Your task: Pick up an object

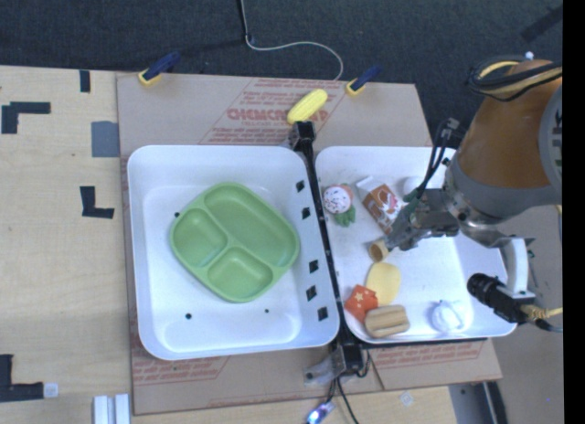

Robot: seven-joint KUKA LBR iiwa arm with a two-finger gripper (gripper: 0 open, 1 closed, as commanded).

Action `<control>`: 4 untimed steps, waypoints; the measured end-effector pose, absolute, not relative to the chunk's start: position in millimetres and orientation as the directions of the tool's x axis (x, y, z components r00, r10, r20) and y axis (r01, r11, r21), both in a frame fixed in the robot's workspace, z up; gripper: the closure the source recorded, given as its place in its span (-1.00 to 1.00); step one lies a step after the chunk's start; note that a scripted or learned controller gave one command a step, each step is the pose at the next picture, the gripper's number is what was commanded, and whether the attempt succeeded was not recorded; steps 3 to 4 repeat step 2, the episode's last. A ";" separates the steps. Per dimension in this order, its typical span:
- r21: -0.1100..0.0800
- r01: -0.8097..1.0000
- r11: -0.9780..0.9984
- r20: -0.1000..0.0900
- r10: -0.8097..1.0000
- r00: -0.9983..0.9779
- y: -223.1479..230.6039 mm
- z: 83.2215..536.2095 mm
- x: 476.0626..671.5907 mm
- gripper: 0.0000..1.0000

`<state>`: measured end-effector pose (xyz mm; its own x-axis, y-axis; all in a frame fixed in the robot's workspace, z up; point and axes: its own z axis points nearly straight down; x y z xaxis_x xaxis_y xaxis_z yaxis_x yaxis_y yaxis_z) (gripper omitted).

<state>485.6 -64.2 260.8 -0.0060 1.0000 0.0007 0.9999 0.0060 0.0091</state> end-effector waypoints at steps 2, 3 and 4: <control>0.004 1.000 0.012 0.003 1.000 -0.012 116.1 395.0 483.6 1.00; 0.004 1.000 0.012 0.003 1.000 -0.012 116.1 395.0 483.6 1.00; 0.004 1.000 0.012 0.003 1.000 -0.012 116.1 395.0 483.6 1.00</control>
